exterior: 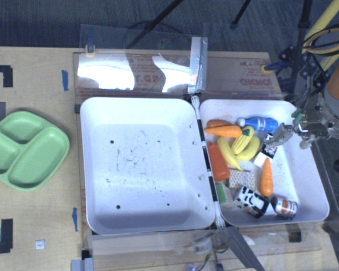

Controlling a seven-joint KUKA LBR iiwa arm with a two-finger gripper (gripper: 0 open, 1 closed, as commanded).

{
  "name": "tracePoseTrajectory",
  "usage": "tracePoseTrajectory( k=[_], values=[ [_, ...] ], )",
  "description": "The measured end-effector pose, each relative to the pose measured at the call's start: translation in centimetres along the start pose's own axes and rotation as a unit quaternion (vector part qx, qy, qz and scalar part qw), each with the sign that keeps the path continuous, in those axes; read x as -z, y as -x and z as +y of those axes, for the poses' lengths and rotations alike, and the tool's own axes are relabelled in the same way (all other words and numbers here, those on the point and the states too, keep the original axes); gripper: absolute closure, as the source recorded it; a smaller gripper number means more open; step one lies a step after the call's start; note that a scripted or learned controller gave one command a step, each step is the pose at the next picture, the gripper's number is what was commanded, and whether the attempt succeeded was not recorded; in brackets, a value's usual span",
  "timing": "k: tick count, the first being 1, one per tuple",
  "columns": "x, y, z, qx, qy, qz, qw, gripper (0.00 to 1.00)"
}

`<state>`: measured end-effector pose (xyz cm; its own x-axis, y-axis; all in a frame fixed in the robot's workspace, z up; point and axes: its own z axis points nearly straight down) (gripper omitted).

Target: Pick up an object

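Note:
The right bin (313, 174) holds a pile of small objects. Among them are a blue bottle (259, 123), a long carrot (223, 131), yellow bananas (242, 147), an orange-red block (218, 161), a small carrot (266, 180), a white cube (261, 160), a black-and-white item (252, 201) and a can (285, 208). My gripper (276, 140) reaches in from the right. It hangs low over the upper middle of that bin, just right of the bananas and below the blue bottle. I see nothing lifted.
The left bin (90, 123) lies beside the right one, split from it by a ridge (205, 157). A green divided plate (25, 149) rests on the bench at far left. A clear panel (135, 61) stands behind the bins. Cables and stands crowd the upper right.

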<state>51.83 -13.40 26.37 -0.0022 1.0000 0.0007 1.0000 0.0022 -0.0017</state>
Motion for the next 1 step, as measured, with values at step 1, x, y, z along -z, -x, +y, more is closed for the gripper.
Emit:
tracePoseTrajectory(
  k=[1],
  values=[
    [-10.41, 2.93, -3.44, 0.039, 0.0, 0.0, 0.9993, 0.0]
  ],
)
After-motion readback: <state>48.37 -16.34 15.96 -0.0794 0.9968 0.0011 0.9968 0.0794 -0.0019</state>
